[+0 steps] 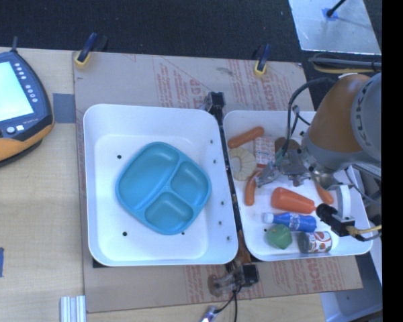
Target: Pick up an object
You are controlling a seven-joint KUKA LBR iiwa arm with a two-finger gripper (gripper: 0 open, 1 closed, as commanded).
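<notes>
The arm is reaching in from the right, low over the right bin (255, 247), and the end effector (274, 172) hangs at the bin's middle, right among the clutter. From where I stand its state is beyond me, the metal parts blur together against the white floor, so I cannot tell how it is set, and I see nothing lifted.

My read: this is the approach, the grasp not yet made. Candidates crowd around. A thin orange stick (250, 190) lies just beside the tip on its left, running toward the near edge. The fat orange carrot (293, 199) sits just below and to the right. A second orange sausage shape (246, 137) rests near the far wall, a little apart. Nearer the front edge, well clear of the tip, lie a blue-capped tube (292, 221), a green lump (279, 237) and a small can (316, 242).

The next move calls for settling on one piece, probably the stick or the carrot, then dropping straight and closing squarely.

The left bin (94, 180) carries a blue divided plate (163, 187), well away from the action
</notes>
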